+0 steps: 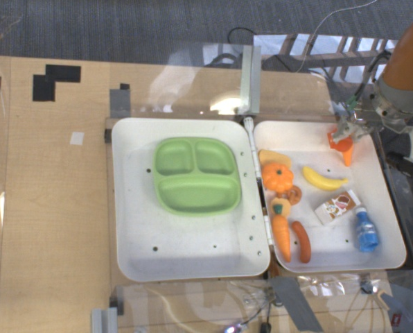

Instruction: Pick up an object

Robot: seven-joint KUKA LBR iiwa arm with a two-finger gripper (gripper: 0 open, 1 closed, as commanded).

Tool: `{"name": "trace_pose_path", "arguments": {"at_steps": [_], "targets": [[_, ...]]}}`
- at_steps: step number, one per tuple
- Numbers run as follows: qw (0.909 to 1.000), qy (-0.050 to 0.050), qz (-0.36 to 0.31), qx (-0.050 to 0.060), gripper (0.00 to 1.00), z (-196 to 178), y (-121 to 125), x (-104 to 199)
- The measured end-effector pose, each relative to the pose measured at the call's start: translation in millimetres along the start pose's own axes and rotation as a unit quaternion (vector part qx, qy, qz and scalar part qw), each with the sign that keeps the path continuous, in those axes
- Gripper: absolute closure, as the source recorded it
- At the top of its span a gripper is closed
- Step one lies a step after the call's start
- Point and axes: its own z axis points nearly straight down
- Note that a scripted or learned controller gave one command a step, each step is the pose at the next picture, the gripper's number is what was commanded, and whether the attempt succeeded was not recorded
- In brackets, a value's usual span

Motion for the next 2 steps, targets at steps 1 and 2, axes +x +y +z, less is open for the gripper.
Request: {"name": "trace_pose_path", "arguments": {"at_steps": [1,2], "targets": [[0.9949,0.000,0.101,0.001,1.00,-67,3,-1],[0.9991,0.000,0.043,0.001,1.00,-39,-1,54]]}}
